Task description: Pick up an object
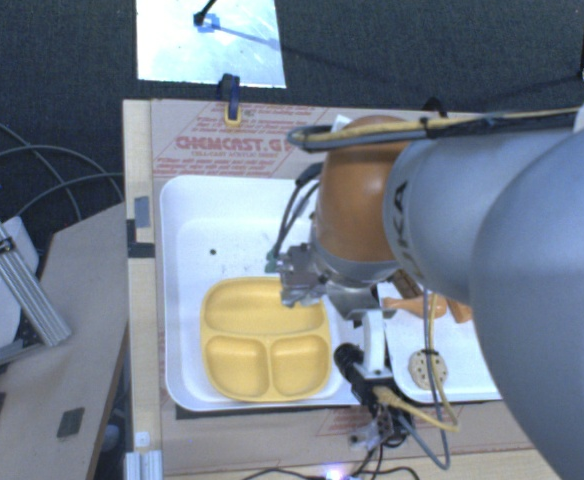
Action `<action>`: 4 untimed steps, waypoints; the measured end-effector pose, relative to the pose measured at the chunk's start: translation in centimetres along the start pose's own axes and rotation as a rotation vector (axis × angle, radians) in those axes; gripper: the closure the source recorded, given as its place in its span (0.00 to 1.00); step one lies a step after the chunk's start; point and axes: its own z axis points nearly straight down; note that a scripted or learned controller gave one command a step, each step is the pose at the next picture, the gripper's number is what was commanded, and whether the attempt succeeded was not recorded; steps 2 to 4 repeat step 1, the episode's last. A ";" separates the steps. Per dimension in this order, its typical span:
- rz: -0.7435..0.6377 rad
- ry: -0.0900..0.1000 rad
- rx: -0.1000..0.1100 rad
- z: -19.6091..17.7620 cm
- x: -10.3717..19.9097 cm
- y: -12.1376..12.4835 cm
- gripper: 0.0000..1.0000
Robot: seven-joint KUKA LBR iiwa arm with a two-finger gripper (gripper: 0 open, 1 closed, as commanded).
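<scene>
A yellow three-compartment plate (262,343) lies in the near part of the left white bin (187,238). My gripper (297,290) hangs just over the plate's far right rim, under the orange wrist band (357,203). The arm's bulk hides the fingertips. In the right bin (472,373) an orange object (427,306) peeks out from under the arm, and a small pale round object (427,370) with dark dots lies near the front.
The grey arm (512,268) covers most of the right bin. Cables (392,418) trail over the front edge between the bins. A cardboard sheet (217,143) lies behind the bins, with a blue and yellow clamp (231,101) at its far edge.
</scene>
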 end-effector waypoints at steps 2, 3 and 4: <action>0.007 -0.009 0.019 10.1 -3.0 3.8 1.00; 0.007 -0.009 0.019 10.1 -3.0 3.8 1.00; 0.007 -0.009 0.019 10.1 -3.0 3.8 1.00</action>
